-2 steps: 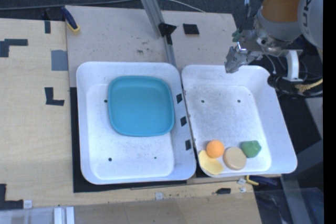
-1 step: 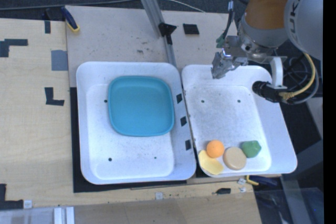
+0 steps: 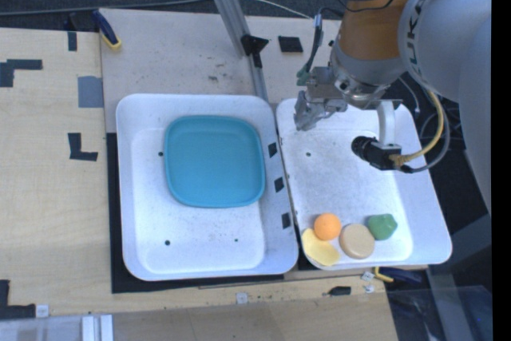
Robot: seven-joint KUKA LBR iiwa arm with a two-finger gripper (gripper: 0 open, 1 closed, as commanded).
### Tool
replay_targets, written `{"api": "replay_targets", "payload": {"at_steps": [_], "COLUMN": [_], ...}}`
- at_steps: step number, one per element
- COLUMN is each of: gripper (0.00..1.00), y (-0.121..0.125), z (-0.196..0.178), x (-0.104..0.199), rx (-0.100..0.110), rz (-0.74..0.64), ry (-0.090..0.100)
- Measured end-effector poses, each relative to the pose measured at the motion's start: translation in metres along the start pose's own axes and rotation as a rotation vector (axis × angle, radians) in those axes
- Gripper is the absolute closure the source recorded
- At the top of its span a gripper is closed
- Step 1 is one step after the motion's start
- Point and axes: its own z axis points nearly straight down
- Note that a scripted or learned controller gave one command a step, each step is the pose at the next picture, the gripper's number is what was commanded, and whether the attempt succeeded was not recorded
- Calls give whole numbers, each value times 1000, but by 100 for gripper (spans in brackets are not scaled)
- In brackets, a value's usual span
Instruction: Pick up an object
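In the right bin (image 3: 359, 180) several small items cluster at the near edge: an orange ball (image 3: 326, 226), a tan round piece (image 3: 357, 240), a green piece (image 3: 382, 226) and a yellow piece (image 3: 318, 252). My gripper (image 3: 306, 117) hangs over the far left corner of that bin, well away from the cluster, with nothing seen between its fingers. A blue square plate (image 3: 214, 160) lies in the left bin (image 3: 144, 196).
A slanted metal post (image 3: 231, 8) rises behind the bins. The grey arm with its orange band (image 3: 383, 4) and black cables covers the far right of the right bin. Wooden bench surface lies to the left.
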Motion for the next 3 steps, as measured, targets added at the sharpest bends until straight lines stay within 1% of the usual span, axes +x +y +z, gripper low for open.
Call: {"api": "replay_targets", "payload": {"at_steps": [1, 2, 3], "gripper": [100, 100, 0], "y": [-17, -30, -30], "z": [14, 8, 8], "x": [44, 95, 92], "rx": [0, -1, -1], "rz": [0, -1, 3], "ry": [0, 0, -1]}}
